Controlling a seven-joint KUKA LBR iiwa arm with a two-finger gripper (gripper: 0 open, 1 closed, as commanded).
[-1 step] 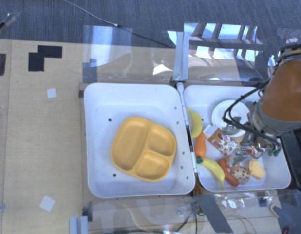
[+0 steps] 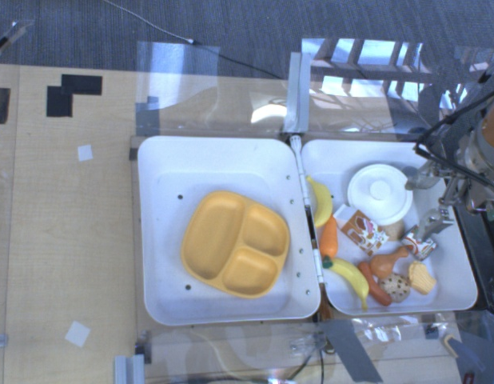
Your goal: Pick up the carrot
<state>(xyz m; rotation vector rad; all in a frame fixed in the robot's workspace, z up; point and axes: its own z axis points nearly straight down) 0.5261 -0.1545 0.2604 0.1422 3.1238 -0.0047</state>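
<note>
The carrot [image 2: 330, 238] is a short orange piece lying at the left edge of the right bin [image 2: 463, 294], close to the divider and between two bananas [image 2: 320, 202]. My gripper [image 2: 424, 206] hangs over the right side of that bin, well to the right of the carrot, beside a white round lid [image 2: 380, 192]. Its two grey fingers [image 2: 430, 229] stand apart and open, with nothing between them.
Near the carrot lie a snack packet [image 2: 363, 231], a drumstick [image 2: 389, 260], a sausage [image 2: 374, 284], a cookie [image 2: 396, 288] and a yellow wedge [image 2: 422, 278]. The left bin [image 2: 163, 182] holds a yellow divided plate [image 2: 235, 242].
</note>
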